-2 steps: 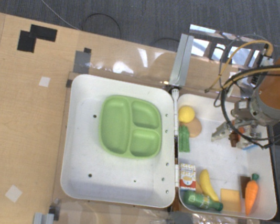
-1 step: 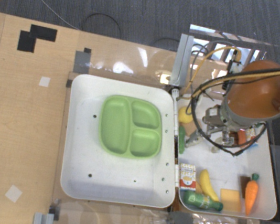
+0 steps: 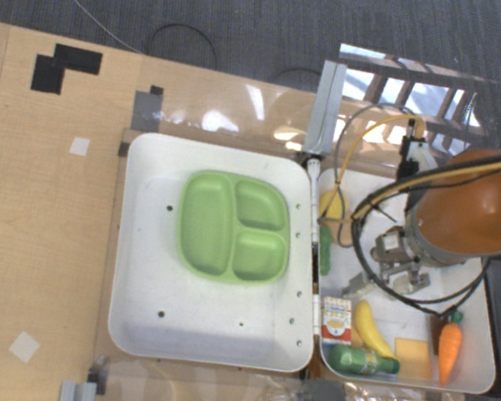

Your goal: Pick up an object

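The right bin (image 3: pixel 480 374) holds several toy foods. A yellow banana (image 3: pixel 370 326), a small red and white carton (image 3: pixel 336 317), a green bottle (image 3: pixel 363 360), a yellow cheese block (image 3: pixel 413 355) and an orange carrot (image 3: pixel 449 346) lie along its front. Another yellow piece (image 3: pixel 331 204) and a green item (image 3: pixel 324 247) lie against the left wall. My gripper (image 3: pixel 399 261) hangs over the middle of this bin, under the orange band (image 3: pixel 474 208), above and just behind the banana. Cables and the wrist hide its fingertips.
The left bin (image 3: pixel 131 318) carries a green divided plate (image 3: pixel 233 226). A metal frame (image 3: pixel 402 92) stands behind the right bin. Cables (image 3: pixel 369 200) loop around the wrist. Wooden bench (image 3: pixel 17 232) stretches to the left.
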Controlling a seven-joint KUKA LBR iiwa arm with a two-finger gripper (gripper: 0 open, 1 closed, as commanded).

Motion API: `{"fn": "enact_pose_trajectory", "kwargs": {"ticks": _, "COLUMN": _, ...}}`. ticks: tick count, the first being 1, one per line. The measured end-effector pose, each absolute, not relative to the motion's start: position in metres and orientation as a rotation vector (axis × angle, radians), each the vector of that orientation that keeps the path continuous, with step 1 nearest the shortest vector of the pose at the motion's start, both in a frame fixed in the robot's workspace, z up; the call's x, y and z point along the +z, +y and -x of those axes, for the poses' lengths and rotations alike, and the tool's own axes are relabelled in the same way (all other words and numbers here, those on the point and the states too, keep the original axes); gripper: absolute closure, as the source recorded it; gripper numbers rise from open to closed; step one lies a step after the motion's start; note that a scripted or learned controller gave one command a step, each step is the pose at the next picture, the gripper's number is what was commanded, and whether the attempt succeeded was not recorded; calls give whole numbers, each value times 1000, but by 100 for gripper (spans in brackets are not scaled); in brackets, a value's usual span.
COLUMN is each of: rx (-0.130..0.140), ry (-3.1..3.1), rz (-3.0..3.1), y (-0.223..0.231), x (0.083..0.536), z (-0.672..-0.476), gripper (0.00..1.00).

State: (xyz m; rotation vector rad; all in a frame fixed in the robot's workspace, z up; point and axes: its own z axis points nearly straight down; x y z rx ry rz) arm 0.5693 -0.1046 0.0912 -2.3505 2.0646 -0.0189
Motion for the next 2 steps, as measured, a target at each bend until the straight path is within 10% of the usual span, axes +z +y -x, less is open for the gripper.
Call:
{"fn": "enact_pose_trajectory", "kwargs": {"ticks": 1, "rx": -8, "ry": 1550, "rz": 2728, "y": -155, "x": 98, "z": -563, "gripper": 0}}
{"fn": "enact_pose_trajectory", "kwargs": {"ticks": 2, "rx": -57, "ry": 1517, "rz": 2731, "y": -115, "x": 95, "z": -499, "gripper": 0}}
